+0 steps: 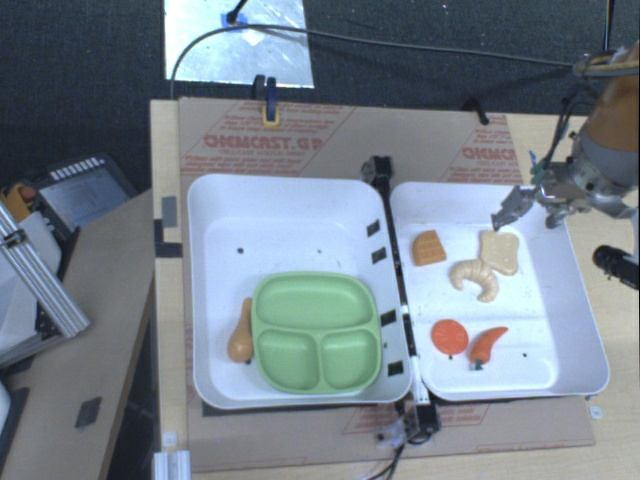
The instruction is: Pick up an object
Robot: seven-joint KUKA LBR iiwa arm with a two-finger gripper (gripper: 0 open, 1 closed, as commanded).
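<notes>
White bins: two shallow bins sit side by side on the bench, the left bin [215,268] mid-frame and the right bin [570,308] toward the right edge.
Green tray: a three-compartment divided plate [315,330] fills the lower part of the left bin; a tan, gourd-like toy [241,334] lies just beside its left rim.
Arm: grey with an orange band, reaching in at the upper right of the frame.
Gripper: the gripper [512,211] hangs over the upper part of the right bin, its dark fingers spread a little with nothing between them, so I judge it open and unloaded.
Task things: all in the right bin. A pale bread slice [500,251] lies just below the fingertips, touching a croissant [476,278]; an orange-brown wedge [428,248] sits to their left; a red tomato [449,336] and a red chili pepper [488,344] lie lower down, near each other.
Progress: nothing is lifted yet. The approach looks under way, the bread slice being the likeliest target; descent, closing and lifting all remain.
Surface: brown cardboard sheet [300,138] printed with red lettering under the bins, on a pale wooden bench.
Room: dark carpet behind, a shiny foil sheet [235,23] at upper centre, cables across the top, metal hardware at the left edge.
</notes>
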